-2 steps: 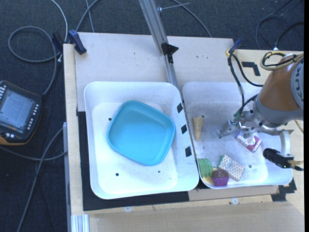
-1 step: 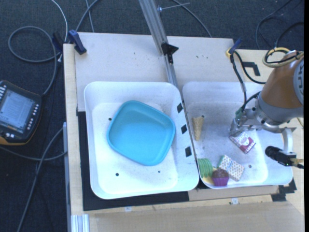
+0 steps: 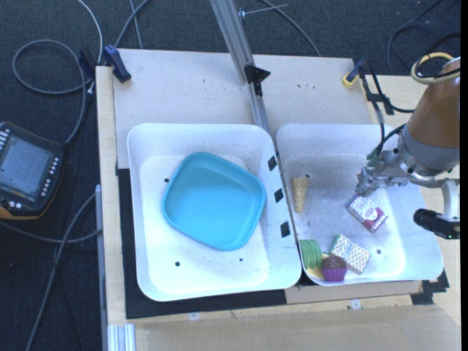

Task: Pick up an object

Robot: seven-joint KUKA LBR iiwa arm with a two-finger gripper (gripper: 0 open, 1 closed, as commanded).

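Camera view: the end effector (image 3: 368,180), whose state cannot be told, should be lowered squarely over the small packet (image 3: 367,213) just beneath it.

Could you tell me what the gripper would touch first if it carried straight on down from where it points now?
Probably the red-and-white packet just below the gripper, though depth is hard to judge.

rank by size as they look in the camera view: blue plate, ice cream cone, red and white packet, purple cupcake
1. Blue plate, by far the largest.
2. Red and white packet.
3. Ice cream cone and purple cupcake: too alike to rank; the cone is longer and thinner, the cupcake rounder.
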